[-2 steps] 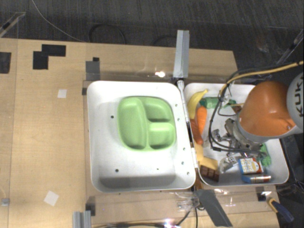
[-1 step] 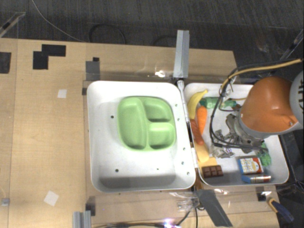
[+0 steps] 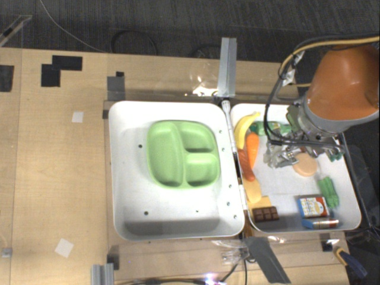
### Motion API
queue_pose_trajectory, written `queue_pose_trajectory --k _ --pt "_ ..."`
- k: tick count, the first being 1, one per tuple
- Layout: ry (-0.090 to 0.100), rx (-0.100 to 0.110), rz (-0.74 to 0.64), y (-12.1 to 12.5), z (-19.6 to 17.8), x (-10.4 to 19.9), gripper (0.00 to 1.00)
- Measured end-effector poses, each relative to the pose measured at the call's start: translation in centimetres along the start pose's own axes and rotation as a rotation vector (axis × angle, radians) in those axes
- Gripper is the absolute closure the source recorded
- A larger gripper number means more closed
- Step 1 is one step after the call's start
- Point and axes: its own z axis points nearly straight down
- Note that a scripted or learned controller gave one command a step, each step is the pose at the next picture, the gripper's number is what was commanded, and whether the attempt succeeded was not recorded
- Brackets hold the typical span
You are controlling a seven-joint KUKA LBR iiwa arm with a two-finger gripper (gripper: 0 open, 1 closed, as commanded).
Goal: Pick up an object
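A: What does the arm (image 3: 344, 91) look like?
B: It has a big round orange part, with grey under it.
A: Any wires?
B: Yes, black and yellow cables (image 3: 282, 82) loop beside it.

Pale wooden bench top (image 3: 53, 177) with black rectangular marks (image 3: 59, 69) near its far left corner and small pale square patches (image 3: 64, 247) on the left. Directly on it, two shallow white plastic bins side by side, touching along a shared edge: left white bin (image 3: 127, 212) larger, right white bin (image 3: 347, 209) just beside it. Grey metal bracket (image 3: 227, 70) upright at the far edge, above the seam between bins
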Motion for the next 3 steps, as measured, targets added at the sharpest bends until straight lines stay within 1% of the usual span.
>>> queue_pose_trajectory --k 1,2,3 --pt "0.009 -0.004 -0.293 -8.1 3.0 1.2 1.0" --pt "0.008 -0.005 -0.295 -7.9 2.9 1.1 0.0" --pt "0.002 0.0 -0.24 -8.0 12.7 -2.2 0.0"
